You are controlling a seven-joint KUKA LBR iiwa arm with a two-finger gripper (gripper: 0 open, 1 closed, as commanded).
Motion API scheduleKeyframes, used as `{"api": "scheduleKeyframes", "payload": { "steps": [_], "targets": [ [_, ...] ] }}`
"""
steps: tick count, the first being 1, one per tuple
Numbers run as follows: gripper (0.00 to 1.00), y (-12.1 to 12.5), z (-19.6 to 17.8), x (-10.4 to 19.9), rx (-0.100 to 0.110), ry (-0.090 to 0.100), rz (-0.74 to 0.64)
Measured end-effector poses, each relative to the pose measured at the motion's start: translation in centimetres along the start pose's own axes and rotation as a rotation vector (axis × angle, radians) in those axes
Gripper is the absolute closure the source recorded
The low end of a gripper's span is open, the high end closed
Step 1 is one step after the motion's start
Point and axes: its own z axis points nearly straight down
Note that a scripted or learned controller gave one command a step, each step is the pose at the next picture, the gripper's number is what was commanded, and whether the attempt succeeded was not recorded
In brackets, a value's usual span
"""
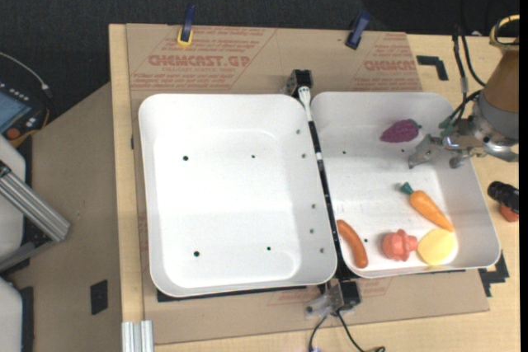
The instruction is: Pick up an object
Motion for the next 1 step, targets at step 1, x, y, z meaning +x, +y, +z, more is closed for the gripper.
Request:
{"api": "scheduleKeyframes", "payload": {
  "steps": [1],
  "targets": [
    [0.00, -3.65, 0.75, 4.28, -0.003, 0.002, -0.006]
  ]
}}
